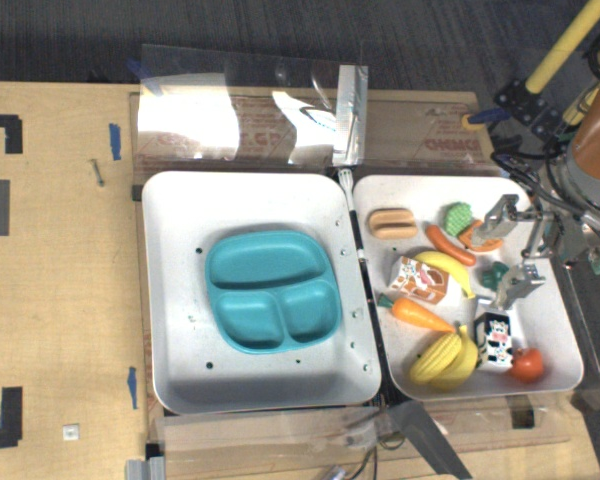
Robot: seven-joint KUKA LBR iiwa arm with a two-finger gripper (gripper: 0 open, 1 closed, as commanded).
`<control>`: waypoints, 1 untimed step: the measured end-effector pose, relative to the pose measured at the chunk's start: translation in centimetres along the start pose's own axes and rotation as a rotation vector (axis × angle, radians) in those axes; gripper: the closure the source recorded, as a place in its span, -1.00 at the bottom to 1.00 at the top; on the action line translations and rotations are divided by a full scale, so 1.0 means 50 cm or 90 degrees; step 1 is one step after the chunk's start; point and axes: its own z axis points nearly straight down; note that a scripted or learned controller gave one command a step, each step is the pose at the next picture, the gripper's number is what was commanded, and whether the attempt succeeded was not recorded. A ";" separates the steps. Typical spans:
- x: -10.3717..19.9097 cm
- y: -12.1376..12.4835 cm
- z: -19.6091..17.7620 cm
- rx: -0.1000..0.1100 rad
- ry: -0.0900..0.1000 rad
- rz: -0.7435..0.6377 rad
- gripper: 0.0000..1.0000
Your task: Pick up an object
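Observation:
My gripper point(512, 248) hovers over the right side of the right bin point(565, 343), open, its two grey fingers point(503, 211) spread wide and nothing visibly held between them. Toy food lies in this bin. A hot dog bun point(391, 222), a green piece point(458, 216) and a red sausage point(450, 245) sit toward the back. An orange piece point(483, 234) and a small teal piece point(493, 274) lie just left of the fingers. A juice box point(418, 280), a banana point(452, 271) and a carrot point(420, 314) fill the middle.
A banana bunch point(445, 358), a black-and-white carton point(496, 340) and a tomato point(528, 366) lie at the right bin's front. The left bin point(175, 228) holds a teal divided plate point(273, 288). A clear plastic sheet and metal bracket point(350, 118) stand behind the bins.

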 end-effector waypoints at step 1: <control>-0.095 -0.014 0.209 -0.002 0.006 -0.051 -1.00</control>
